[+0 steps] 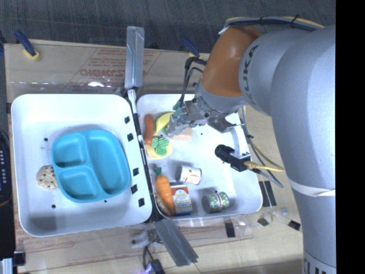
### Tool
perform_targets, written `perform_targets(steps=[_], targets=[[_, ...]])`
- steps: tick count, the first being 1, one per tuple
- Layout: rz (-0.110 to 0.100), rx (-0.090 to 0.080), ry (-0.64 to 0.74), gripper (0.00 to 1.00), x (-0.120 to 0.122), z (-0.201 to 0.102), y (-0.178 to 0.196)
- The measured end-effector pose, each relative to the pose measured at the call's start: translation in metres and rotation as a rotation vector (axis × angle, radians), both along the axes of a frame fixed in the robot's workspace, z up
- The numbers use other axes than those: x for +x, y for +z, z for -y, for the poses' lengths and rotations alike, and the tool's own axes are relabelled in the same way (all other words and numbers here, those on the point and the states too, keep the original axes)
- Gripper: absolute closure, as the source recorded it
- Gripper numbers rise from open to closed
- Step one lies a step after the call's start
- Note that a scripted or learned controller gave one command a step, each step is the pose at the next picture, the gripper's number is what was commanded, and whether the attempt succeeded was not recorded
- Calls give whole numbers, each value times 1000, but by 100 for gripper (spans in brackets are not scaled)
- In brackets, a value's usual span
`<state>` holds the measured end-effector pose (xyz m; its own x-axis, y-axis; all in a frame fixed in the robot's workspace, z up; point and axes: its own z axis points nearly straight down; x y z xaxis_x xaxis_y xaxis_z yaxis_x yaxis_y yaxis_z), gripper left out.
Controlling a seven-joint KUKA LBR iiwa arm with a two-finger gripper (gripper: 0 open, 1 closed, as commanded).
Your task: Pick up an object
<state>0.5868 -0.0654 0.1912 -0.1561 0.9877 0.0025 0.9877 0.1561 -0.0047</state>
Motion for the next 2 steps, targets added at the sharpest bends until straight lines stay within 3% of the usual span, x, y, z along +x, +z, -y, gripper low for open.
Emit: perform_targets(steps=[1,2], targets=[[4,-2,-51,100,16,53,-100],[4,-3,-158,100,15,122,-99]])
